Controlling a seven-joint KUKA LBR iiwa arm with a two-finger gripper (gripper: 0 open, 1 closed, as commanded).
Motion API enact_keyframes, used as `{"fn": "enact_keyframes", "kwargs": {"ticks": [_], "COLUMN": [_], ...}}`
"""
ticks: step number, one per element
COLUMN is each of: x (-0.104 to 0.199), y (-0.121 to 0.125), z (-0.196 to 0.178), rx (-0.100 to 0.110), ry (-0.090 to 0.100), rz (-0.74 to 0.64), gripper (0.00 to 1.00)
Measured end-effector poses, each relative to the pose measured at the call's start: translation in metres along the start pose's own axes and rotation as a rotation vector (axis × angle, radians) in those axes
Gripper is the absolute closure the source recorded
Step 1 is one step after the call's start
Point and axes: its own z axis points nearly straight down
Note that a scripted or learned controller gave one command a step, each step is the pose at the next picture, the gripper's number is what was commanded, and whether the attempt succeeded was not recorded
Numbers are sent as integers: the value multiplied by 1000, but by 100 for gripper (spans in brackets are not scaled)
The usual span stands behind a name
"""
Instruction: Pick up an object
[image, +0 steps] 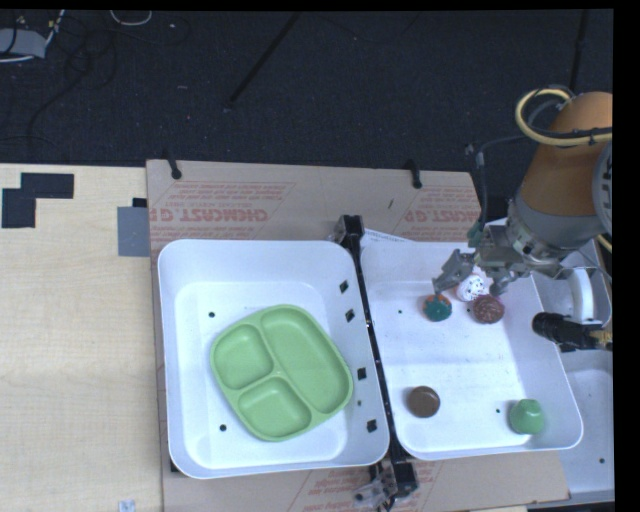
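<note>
Right bin (560, 420): gripper (470, 283), fingers spread, holding nothing, above white ball (471, 290); teal ball (437, 309), brown ball (488, 310), brown disc (423, 402), green block (526, 416). Left bin (190, 270): green tray (281, 372).

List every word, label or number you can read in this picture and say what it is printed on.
One printed line in red runs along the brown cardboard sheet behind the two white bins, and it appears upside down. It looks like "CHEMCAST GP", though that reading is uncertain.
More red print shows on the cardboard's near edge below the bins, too cut off to read.
No other text is legible.
</note>
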Motion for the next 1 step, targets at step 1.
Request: {"fn": "enact_keyframes", "kwargs": {"ticks": [1], "x": [0], "y": [3], "z": [-8], "rx": [-14], "ry": [-2], "rz": [-2], "gripper": [0]}}
